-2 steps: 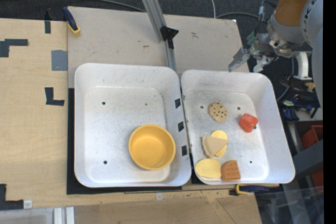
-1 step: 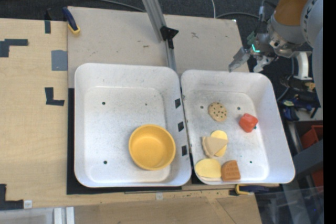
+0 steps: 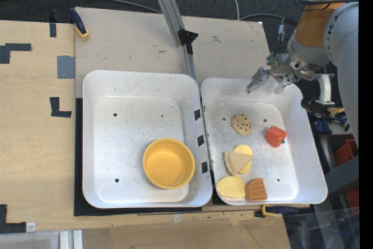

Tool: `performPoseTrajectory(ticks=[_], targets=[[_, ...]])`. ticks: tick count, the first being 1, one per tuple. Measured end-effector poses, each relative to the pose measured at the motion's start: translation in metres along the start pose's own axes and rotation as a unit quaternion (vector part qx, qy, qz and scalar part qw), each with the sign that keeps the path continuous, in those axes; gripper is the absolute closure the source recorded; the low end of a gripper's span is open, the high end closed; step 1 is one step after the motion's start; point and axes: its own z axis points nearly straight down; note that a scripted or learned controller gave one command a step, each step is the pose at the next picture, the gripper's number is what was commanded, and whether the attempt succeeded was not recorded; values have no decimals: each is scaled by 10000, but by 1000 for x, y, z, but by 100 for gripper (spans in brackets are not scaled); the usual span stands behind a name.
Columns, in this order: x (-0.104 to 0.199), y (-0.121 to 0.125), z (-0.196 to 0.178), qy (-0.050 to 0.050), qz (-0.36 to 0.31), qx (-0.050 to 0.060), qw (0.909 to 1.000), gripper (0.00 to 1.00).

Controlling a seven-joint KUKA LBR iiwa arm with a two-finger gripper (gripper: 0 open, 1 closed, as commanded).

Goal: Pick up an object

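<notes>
Two shallow white bins sit side by side. The left bin [image 3: 105, 96] holds a round yellow bowl [image 3: 168, 162]. The right bin [image 3: 303, 154] holds a speckled cookie [image 3: 241, 123], red block [image 3: 275, 136] and tan pieces. The open grey gripper [image 3: 268, 83] hovers over its far edge.

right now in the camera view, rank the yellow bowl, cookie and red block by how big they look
1. yellow bowl, clearly largest
2. cookie
3. red block
The cookie and the block look close in size, so their order is unsure.

Arm [image 3: 344, 20] cut off at right edge
</notes>
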Motion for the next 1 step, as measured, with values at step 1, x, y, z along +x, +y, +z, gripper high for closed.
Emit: performPoseTrajectory(ticks=[1], targets=[[-9,3,53,-8,11,33,10000,0]])
